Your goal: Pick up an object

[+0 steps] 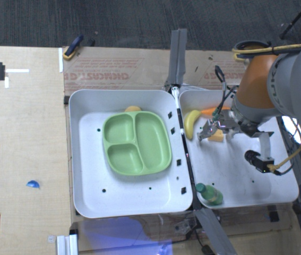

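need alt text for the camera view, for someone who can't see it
A grey robot arm with an orange band reaches from the right into the right bin, its gripper low beside a banana and a small orange-yellow item. The left bin holds a green divided plate; a green bottle lies at the right bin's near-left corner.

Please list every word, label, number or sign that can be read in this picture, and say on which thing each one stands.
Red print on the brown cardboard sheet behind the bins: it lies upside down and blurred, too unclear to quote.
Green bottle in the right bin: any label is too small to read.
Green plate, banana: no text.
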Robot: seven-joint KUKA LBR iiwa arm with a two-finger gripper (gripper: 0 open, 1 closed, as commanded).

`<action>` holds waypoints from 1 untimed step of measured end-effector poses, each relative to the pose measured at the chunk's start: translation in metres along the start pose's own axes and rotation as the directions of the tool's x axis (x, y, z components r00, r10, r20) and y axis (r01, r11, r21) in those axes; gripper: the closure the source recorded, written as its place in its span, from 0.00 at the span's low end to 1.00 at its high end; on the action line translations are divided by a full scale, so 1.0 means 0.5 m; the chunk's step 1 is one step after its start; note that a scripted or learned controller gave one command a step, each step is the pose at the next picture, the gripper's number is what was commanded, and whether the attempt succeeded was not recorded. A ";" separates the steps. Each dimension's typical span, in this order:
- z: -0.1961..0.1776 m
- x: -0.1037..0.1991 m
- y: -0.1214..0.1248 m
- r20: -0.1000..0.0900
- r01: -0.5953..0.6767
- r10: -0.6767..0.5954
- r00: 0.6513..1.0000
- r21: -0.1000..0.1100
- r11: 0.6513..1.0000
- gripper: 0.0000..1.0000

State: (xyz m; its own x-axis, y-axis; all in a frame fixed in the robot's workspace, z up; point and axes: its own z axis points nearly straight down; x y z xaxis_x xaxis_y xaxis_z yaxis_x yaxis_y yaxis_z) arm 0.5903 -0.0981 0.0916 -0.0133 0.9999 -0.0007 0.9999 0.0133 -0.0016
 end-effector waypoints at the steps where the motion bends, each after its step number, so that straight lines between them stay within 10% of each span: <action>1: 0.007 -0.047 0.123 -0.005 0.073 -0.073 0.997 0.025 0.997 0.00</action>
State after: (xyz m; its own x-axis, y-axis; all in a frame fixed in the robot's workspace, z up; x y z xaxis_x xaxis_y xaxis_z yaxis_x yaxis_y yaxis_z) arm 0.6523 -0.1208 0.0880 -0.0859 0.9963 0.0040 0.9959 0.0860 -0.0272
